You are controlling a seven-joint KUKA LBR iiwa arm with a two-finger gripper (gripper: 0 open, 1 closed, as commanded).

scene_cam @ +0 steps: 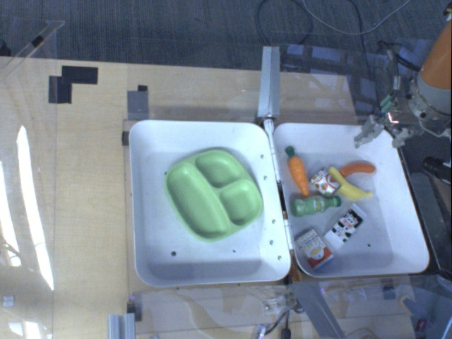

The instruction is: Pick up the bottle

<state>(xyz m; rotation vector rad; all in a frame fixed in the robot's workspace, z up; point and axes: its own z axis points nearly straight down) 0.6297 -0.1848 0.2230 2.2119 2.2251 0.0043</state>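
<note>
My pincer [381, 128] hangs with its fingers spread and nothing between them over the right bin's [409, 260] two o'clock corner; one green bottle [316, 205] lies on its side near the bin's middle, towards nine o'clock; one carrot [297, 172] at eleven; one banana [347, 184] beside it; one green plate [214, 193] in the left bin [152, 260]

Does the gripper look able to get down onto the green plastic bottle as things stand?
Probably yes: the green plastic bottle lies uncovered, though an orange toy carrot and a small carton crowd it. The gripper hovers apart.
</note>
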